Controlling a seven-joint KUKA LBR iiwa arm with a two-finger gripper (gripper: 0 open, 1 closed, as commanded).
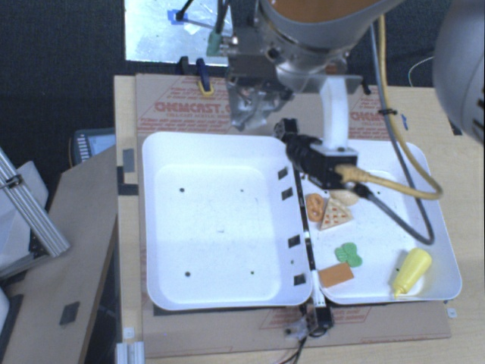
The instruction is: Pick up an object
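The right bin (443, 271) holds several small objects. A pizza-slice toy (336, 215) lies beside an orange striped piece (314, 205) and a beige piece (345, 197), close to the divider. Nearer the front are a green piece (348, 254), an orange block (336, 275) and a yellow bottle (410, 270). My gripper (254, 111) looks blurred and hangs over the cardboard just beyond the far rim of the left bin (163, 279), well apart from the objects. Nothing shows in it.
A black unit (322, 161) with a yellow cable (402, 188) hangs from the arm over the right bin's far left corner. The cable loops above the bin. A blue and yellow clamp (203, 78) stands at the bench's far edge.
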